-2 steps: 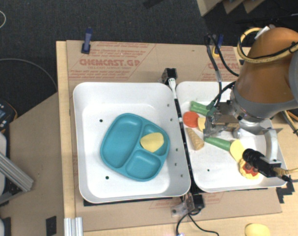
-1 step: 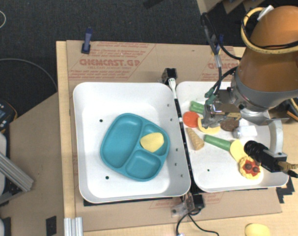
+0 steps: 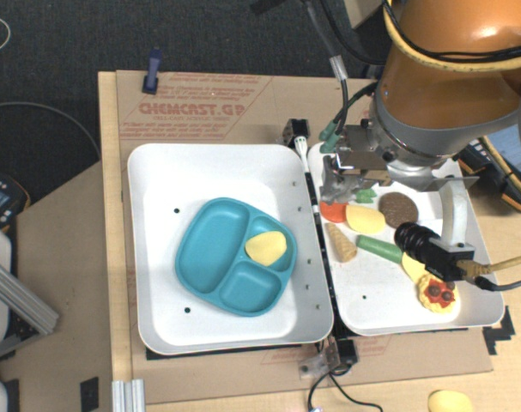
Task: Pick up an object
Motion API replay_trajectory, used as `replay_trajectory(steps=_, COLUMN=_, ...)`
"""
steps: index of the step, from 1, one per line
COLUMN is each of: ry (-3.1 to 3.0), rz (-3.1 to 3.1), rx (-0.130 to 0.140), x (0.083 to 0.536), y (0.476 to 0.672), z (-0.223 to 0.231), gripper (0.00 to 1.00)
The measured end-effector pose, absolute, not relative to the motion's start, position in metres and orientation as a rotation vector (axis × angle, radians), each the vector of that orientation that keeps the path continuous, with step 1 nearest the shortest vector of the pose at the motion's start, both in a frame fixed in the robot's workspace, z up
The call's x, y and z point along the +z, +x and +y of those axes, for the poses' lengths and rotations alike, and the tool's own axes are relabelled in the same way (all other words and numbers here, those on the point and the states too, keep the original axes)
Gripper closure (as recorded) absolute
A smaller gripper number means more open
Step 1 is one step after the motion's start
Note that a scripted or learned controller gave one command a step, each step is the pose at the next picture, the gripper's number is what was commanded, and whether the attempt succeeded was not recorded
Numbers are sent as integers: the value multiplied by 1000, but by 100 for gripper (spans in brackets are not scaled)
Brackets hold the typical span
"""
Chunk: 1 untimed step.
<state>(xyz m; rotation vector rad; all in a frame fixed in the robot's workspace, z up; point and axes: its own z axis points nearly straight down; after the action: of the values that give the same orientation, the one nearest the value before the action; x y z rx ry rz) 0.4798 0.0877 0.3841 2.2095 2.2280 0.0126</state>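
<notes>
Gripper (image 3: 342, 187) low over back-left corner of right bin (image 3: 475, 316); finger state cannot tell, wrist blocks view. Just below it: orange piece (image 3: 331, 212), yellow piece (image 3: 365, 219), brown disc (image 3: 398, 205). Cone (image 3: 341, 242) and green stick (image 3: 378, 248) slightly further toward the front.

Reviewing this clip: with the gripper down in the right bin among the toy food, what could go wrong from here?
The gripper sits low at the right bin's crowded top left, so it may pinch two items, such as the orange piece and yellow piece, or push them aside. It is also near the bin's inner wall, which it could scrape.
</notes>
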Motion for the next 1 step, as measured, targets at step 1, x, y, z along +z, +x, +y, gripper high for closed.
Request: replay_trajectory(steps=1, ry=2225, rz=2209, rx=7, x=423, y=480, z=22, gripper=100)
